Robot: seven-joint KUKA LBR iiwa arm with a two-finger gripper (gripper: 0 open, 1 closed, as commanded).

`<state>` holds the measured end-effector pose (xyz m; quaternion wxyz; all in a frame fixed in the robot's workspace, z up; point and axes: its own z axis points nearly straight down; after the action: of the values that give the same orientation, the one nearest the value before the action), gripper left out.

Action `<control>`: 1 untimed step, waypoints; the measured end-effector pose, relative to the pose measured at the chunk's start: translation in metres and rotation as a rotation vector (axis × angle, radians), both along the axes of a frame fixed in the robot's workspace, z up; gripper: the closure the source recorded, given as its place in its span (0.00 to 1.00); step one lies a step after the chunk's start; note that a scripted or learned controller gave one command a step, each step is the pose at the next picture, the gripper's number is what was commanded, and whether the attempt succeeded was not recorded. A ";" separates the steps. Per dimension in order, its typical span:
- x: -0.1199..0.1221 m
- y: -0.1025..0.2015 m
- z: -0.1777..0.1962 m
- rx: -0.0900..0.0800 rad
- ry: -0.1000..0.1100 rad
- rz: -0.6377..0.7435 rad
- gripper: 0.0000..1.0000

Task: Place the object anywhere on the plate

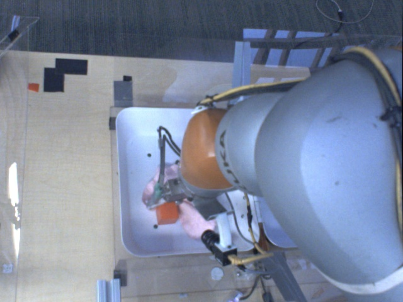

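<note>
Arm: my grey forearm (315, 168) filled the right of the view, closest to the lens, and its orange band (201, 150) hung over the middle of the left bin (132, 137); I judged I had reached in low so the wrist could work near the bin floor.
Claw: my claw (165, 197) sat below the band, over the lower middle of that bin; the wrist hid the tips, so I could not tell whether it was apart, together or clamped on anything.
Object: 1 orange block (167, 214) lay on the bin floor near the lower edge, just beside my claw; whether it touched me I could not tell.
Look of the object: small, boxy, flat-faced, plain orange.
Pink things: 2 soft pink shapes (153, 190) flanked the block, 1 up-left, 1 to its right; what they were I could not tell.
Plate: a white curved rim (277, 241) showed under my arm by the lower edge of the right bin; probably the plate, so the block was still apart from it.
</note>
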<state>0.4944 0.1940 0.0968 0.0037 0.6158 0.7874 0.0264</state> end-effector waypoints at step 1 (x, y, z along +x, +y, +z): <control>0.004 0.004 0.014 0.007 -0.015 0.002 1.00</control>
<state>0.4989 0.1978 0.1112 0.0072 0.6150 0.7878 0.0339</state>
